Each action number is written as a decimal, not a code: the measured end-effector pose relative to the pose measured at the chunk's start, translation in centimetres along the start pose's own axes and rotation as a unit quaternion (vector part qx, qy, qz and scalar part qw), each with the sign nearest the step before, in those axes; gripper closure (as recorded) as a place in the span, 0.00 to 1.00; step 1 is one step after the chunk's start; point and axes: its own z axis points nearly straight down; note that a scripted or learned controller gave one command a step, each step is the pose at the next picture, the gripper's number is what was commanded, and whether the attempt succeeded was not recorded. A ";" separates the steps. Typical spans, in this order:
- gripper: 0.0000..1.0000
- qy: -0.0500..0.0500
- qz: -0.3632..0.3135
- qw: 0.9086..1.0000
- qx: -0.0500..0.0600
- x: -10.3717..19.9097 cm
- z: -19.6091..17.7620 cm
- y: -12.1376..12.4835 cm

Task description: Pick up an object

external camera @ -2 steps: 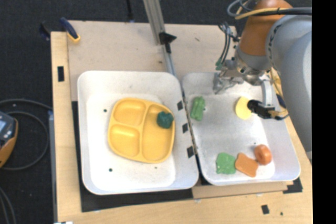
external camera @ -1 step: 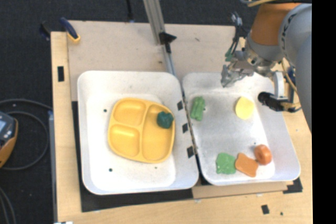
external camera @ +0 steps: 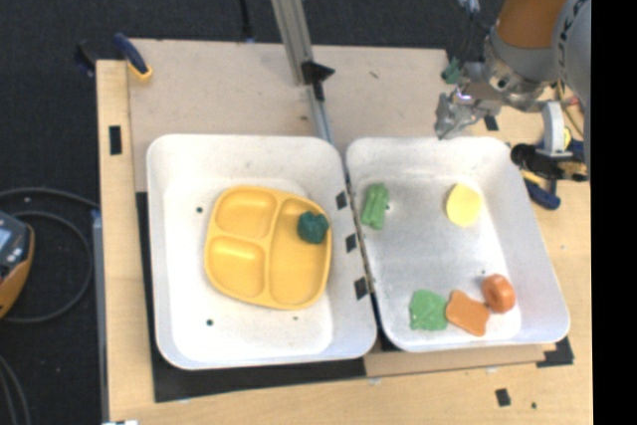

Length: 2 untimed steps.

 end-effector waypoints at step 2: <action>1.00 0.001 -0.001 1.000 0.004 3.8 -0.9 -1.3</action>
